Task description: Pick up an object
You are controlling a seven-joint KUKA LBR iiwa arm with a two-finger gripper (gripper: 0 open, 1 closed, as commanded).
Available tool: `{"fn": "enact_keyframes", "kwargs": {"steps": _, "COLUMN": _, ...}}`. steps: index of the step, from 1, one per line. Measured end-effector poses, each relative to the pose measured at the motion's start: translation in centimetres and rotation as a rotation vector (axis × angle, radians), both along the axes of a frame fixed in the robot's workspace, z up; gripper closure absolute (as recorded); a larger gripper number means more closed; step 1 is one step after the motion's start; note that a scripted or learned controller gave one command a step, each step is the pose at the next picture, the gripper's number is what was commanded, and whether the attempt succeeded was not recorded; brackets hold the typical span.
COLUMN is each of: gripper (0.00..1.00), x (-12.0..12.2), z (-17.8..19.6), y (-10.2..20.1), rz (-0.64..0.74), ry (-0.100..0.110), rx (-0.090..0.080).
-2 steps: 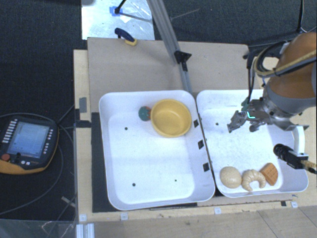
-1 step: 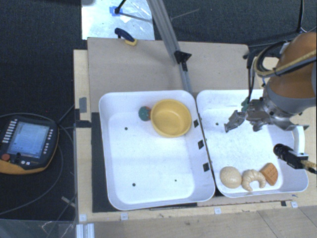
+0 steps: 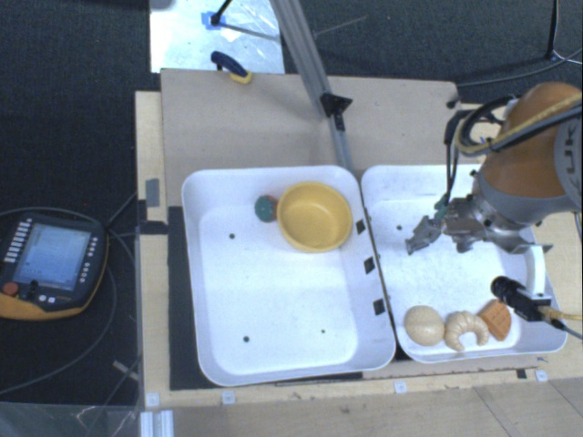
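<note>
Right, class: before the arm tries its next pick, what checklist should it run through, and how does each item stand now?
1. Gripper over a bin: ok, it hangs above the right bin.
2. Something between the fingers: cannot tell.
3. Targets in that bin: ok, a round bun, a croissant and an orange piece lie along its near edge.
4. Gripper lined up with a target: not ok, all three sit nearer the front.
5. Targets spaced for a clean grip: not ok, they lie packed in a row.
6. Left bin options: ok, yellow bowl, small green ball.
</note>
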State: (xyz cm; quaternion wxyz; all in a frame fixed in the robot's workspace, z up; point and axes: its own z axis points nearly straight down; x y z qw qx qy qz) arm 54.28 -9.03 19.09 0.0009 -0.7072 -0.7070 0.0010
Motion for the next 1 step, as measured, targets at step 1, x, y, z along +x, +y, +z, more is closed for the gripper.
{"fn": "enact_keyframes", "kwargs": {"steps": 1, "gripper": 0.0, "x": 0.37, "z": -4.39, "y": -0.44, "rz": 0.0, "ry": 0.0, "rx": 0.0}}
